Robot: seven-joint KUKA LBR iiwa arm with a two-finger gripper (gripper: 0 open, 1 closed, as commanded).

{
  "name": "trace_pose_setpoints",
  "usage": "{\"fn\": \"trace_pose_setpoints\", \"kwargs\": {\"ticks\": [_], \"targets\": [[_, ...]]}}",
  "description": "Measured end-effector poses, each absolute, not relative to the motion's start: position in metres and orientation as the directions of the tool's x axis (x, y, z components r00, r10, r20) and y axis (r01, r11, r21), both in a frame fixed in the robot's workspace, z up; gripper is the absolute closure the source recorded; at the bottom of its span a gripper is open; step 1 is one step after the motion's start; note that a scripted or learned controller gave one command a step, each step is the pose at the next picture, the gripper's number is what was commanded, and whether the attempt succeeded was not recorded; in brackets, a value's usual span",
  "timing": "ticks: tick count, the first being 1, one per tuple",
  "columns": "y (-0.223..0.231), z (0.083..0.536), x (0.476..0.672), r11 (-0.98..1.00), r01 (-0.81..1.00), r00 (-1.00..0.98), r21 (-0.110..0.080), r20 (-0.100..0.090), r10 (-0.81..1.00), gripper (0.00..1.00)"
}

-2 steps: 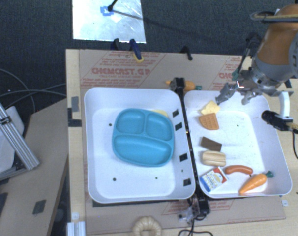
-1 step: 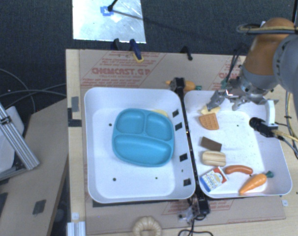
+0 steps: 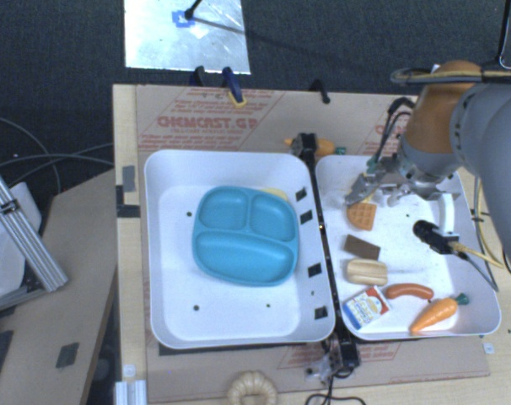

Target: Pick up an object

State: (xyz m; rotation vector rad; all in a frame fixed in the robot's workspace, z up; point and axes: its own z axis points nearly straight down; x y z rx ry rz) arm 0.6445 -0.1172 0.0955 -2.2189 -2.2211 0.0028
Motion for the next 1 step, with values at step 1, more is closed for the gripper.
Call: {"fn": "trace_pose_setpoints", "kwargs": {"ticks": [1], "targets": [[-0.1168,0.0846,0.6452,0.001,1.0,-0.001,0.001,-0.001,1.0,0.0]]}}
